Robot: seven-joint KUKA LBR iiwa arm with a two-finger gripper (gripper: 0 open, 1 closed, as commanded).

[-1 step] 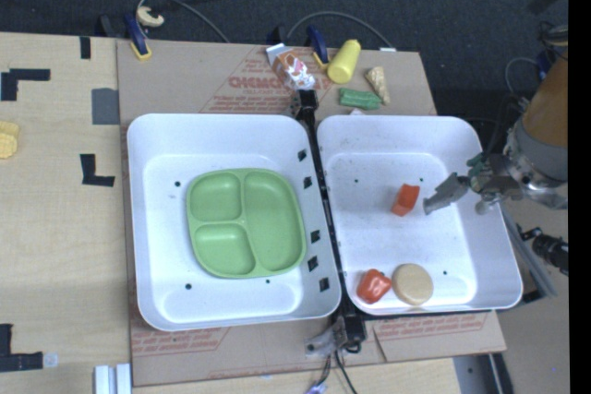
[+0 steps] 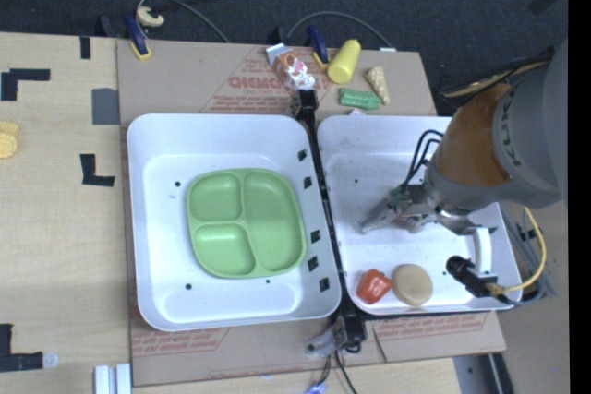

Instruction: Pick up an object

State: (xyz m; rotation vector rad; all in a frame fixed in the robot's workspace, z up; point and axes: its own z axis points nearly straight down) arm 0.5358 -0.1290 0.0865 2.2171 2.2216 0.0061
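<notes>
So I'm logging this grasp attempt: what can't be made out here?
- Gripper: blurred and small in the camera view; open or shut is unclear.
- Right bin: far-right part hidden by the arm.
- Items behind the bins: too small to identify.

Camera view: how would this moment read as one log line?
tool low in right bin | holding nothing | red item, tan item near front wall | green tray in left bin
</notes>
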